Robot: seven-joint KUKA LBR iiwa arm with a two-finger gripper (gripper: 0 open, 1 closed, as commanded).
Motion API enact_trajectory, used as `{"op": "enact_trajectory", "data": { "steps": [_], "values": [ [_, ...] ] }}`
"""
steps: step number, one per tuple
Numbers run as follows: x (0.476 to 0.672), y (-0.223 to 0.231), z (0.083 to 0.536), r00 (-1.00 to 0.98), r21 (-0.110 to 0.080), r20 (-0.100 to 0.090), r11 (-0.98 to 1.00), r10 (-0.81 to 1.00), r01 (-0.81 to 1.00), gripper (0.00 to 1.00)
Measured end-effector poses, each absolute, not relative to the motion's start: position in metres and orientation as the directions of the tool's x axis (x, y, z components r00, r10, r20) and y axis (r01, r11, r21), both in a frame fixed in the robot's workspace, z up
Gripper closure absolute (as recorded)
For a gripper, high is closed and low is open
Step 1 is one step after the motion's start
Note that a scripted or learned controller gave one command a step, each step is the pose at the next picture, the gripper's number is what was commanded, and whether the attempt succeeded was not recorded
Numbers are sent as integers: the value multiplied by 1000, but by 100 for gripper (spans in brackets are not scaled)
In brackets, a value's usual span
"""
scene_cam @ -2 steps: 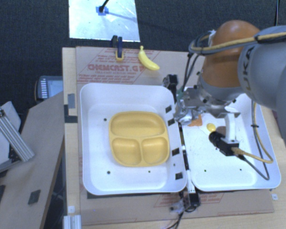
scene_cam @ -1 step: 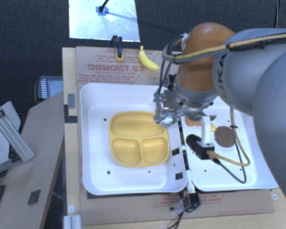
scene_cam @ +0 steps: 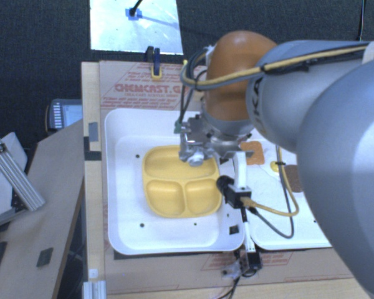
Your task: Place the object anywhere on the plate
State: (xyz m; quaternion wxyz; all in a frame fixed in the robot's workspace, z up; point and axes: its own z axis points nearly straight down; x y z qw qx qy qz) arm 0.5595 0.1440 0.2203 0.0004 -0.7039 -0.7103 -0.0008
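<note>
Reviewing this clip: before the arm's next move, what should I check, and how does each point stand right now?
1. Plate lies flat inside the left bin: ok.
2. Plate's three compartments bare and free to take the object: ok for the parts the arm does not cover.
3. End effector over the plate's upper rim: ok.
4. Object actually held: cannot tell, the wrist hides it.
5. Cable looping over the right bin clear of the plate: ok.
6. Brown item in the right bin, beside the arm, out of the way: ok.
</note>
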Motion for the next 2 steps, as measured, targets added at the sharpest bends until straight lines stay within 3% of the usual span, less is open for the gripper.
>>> {"op": "enact_trajectory", "data": {
  "steps": [1, 2],
  "values": [
    [566, 197, 215, -9, 1, 3, 9, 1000, 1000, 100],
    [566, 194, 215, -5, 0, 1, 5, 1000, 1000, 0]
  ]
}}
